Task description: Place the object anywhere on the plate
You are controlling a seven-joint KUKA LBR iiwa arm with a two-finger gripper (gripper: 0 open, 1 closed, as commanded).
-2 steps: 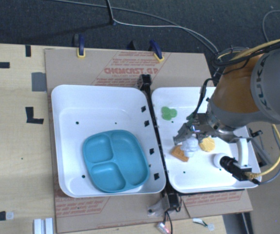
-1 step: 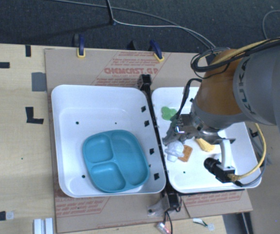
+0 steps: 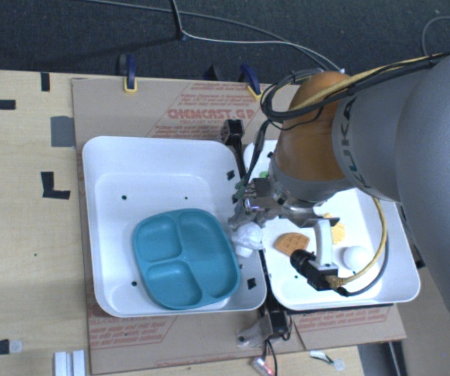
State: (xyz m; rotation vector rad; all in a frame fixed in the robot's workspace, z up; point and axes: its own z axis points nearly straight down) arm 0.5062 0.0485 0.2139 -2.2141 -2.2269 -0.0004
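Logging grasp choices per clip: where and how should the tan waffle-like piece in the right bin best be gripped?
The waffle piece lies flat on the right bin's floor, just right of the divider. Probably best to come straight down from above and pinch across its narrower width, since the arm's black fitting crowds its lower right side.

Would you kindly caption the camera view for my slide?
KUKA arm's gripper hovers by the teal plate in the left bin.
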